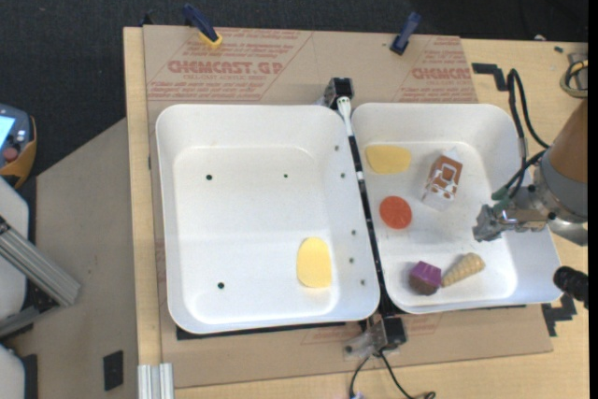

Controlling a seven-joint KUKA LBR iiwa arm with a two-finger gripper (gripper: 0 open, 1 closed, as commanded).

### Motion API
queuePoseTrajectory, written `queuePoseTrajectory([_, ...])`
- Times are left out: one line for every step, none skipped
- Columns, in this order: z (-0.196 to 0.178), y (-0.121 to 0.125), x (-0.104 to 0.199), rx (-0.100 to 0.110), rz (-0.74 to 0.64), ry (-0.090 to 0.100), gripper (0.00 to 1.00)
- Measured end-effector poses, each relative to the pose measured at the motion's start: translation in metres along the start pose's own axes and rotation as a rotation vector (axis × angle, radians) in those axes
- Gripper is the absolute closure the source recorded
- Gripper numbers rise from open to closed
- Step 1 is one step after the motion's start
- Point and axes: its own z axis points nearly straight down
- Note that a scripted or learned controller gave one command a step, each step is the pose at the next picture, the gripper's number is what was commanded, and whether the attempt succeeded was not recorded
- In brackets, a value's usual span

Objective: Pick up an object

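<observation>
The right bin (pixel 495 131) holds a yellow oval piece (pixel 387 159), a small white and orange box (pixel 444 178), a red-orange round object (pixel 396 212), a purple block (pixel 426 277) and a beige cone (pixel 462 269) that touches it. A second yellow oval (pixel 315 262) lies in the left bin (pixel 187 145), near its front right corner. My gripper (pixel 492 226) hangs low over the right bin's right side, to the right of the box and above the cone. I see nothing between its fingers.
The bins sit side by side on a cardboard sheet (pixel 280 61) held by blue clamps (pixel 204 26) at the back. A black cable (pixel 517 112) runs along the right bin's far right rim to the arm.
</observation>
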Motion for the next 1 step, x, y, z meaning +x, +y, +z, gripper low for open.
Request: queuePoseTrajectory([-0.0092,0.0668,0.0302,-0.020,-0.002,-0.009,1.00])
